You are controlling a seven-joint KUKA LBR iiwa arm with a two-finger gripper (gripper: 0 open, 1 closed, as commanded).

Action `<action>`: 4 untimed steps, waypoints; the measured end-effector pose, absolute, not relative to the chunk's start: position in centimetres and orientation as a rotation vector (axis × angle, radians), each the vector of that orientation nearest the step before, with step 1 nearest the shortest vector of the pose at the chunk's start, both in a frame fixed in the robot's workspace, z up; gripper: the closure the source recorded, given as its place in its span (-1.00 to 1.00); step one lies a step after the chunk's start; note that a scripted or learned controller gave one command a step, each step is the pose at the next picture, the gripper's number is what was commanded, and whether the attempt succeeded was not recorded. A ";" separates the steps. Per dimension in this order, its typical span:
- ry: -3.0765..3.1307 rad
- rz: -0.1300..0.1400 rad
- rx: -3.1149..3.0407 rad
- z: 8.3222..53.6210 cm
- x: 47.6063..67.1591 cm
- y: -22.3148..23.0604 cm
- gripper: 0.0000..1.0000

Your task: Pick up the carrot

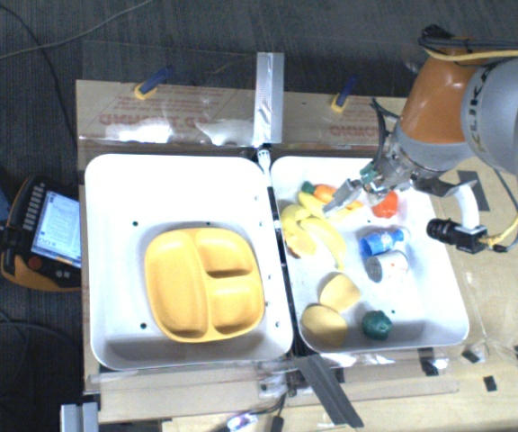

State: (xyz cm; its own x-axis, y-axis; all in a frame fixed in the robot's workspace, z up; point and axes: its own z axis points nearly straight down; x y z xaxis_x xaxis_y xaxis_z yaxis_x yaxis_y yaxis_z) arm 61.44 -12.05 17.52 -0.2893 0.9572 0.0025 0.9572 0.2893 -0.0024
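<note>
The carrot (322, 190) is a small orange piece with a green top. It lies at the far left of the right bin (439, 327), just above a banana. My gripper (347, 196) hangs low over the bin's far part, its tip right beside the carrot and partly over its right end. An orange-red toy (385, 207) lies just right of the gripper. Nothing can be seen held in the gripper.
The right bin also holds yellow bananas (311, 230), a blue can (380, 240), a pale can (390, 264), two tan rounded fruits (331, 309) and a dark green piece (376, 325). A yellow divided plate (205, 282) sits in the left bin (115, 241).
</note>
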 end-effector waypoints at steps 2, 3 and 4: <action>-2.210 0.015 -2.205 8.7 66.6 -13.7 -1.00; -2.340 0.008 -2.099 14.8 66.8 -18.9 -1.00; -2.458 0.005 -1.982 9.4 67.2 -16.5 -1.00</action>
State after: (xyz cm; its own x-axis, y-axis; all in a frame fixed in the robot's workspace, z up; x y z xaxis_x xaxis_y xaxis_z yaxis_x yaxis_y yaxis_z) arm 67.17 -16.48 9.38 -0.2119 0.9772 -0.0148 0.9772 0.2121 0.0077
